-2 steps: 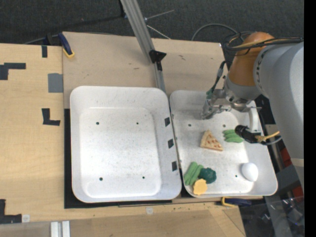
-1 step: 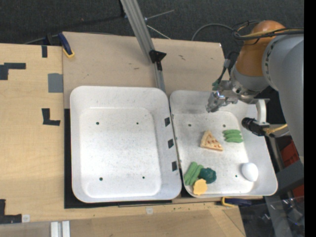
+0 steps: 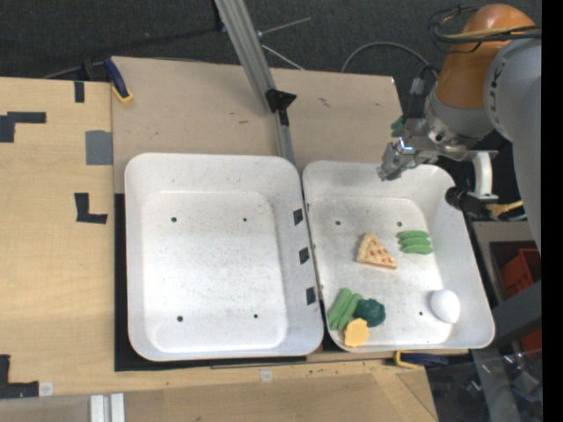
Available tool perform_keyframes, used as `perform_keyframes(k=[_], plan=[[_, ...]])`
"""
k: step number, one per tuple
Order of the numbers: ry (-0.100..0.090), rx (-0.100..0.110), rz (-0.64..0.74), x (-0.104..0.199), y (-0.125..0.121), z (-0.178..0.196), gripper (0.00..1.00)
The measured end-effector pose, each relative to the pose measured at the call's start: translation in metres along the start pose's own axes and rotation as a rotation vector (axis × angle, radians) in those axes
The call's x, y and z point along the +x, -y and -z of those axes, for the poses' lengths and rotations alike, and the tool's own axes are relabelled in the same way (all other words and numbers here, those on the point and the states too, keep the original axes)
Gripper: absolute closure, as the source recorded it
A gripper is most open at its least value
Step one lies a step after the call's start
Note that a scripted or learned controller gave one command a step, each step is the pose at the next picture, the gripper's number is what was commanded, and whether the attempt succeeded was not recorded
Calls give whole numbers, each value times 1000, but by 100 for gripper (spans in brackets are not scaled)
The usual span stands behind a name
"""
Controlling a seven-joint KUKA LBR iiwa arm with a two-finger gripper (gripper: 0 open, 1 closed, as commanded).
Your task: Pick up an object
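Observation:
The right bin (image 3: 352, 187) holds several small toy foods. A tan waffle-patterned wedge (image 3: 376, 252) lies near its middle, with a green pea pod (image 3: 415, 243) just to its right. At the bin's front sit a green ridged piece (image 3: 343, 307), a dark green lump (image 3: 372, 311) and a yellow piece (image 3: 356, 332). A white egg (image 3: 444, 305) rests at the front right. My gripper (image 3: 393, 164) hangs above the bin's far right edge, well behind the wedge, and nothing shows between its fingers.
The left bin (image 3: 211, 249) stands beside the right one. A slanted metal pole (image 3: 255, 60) crosses the back of the bench down to the gap between the bins. Cables trail over the dark floor behind.

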State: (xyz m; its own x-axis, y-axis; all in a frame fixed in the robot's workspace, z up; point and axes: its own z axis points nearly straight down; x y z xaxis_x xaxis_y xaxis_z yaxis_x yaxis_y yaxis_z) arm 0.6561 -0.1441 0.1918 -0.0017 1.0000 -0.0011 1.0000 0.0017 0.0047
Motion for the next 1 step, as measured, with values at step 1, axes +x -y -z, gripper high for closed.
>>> perform_keyframes(k=[1], plan=[[-1, 3, 0, 1, -1, 24, 100]])
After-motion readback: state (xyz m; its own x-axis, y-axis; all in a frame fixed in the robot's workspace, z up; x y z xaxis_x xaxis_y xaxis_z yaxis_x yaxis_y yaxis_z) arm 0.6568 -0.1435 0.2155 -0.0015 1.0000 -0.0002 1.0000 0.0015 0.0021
